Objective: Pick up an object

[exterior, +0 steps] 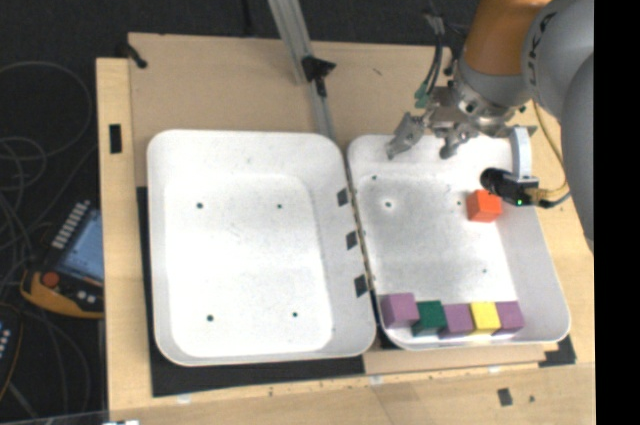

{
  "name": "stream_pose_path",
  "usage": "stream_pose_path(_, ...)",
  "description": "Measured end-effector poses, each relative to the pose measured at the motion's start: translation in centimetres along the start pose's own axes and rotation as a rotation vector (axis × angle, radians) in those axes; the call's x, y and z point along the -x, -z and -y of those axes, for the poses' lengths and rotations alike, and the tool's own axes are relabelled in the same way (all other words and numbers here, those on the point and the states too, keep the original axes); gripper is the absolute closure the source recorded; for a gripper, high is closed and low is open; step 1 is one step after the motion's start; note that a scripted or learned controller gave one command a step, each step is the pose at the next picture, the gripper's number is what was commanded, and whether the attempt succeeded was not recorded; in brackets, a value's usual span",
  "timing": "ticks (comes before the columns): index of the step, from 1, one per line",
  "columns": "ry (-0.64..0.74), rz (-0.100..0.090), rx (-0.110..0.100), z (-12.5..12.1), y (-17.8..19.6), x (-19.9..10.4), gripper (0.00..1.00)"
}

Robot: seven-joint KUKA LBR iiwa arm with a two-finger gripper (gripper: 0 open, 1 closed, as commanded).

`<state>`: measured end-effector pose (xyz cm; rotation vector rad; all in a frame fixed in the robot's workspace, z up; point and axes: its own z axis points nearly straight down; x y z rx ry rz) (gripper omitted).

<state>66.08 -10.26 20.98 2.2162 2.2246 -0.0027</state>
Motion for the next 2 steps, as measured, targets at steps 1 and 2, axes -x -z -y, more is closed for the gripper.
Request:
stream_pose_path(1,0.003,0.001,0.003,-0.1,1.2,0.1,1.0)
stream_pose_path(2,-0.007,0.0,-0.005,-0.6,-6.0,4.0,1.0)
